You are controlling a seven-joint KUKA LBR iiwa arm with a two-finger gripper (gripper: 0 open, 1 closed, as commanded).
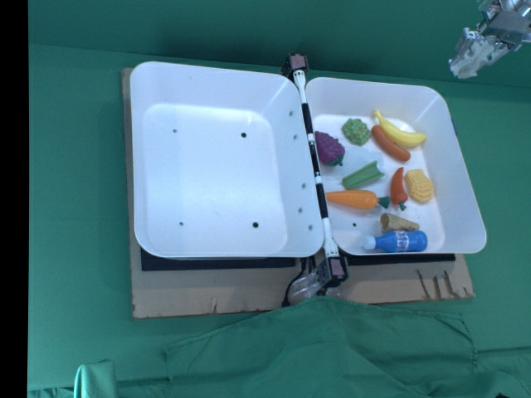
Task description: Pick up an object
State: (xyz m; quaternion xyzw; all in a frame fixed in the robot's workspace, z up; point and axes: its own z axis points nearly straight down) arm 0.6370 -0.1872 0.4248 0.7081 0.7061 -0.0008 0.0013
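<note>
Looks like a robotics lab test bench, not anybody's home. The whole bench (75, 181) is draped in plain green cloth, wrinkled and bunched up at 6 o'clock, like a backdrop for a camera. Two shallow white bins sit side by side on a flat cardboard sheet (390, 287): the left bin (149, 81) with small dark holes in its floor, the right bin (452, 214) full of plastic toy food, such as a banana (400, 130), a carrot (353, 198) and a blue bottle (398, 241). A robot gripper (474, 56) hangs at 2 o'clock.
</note>
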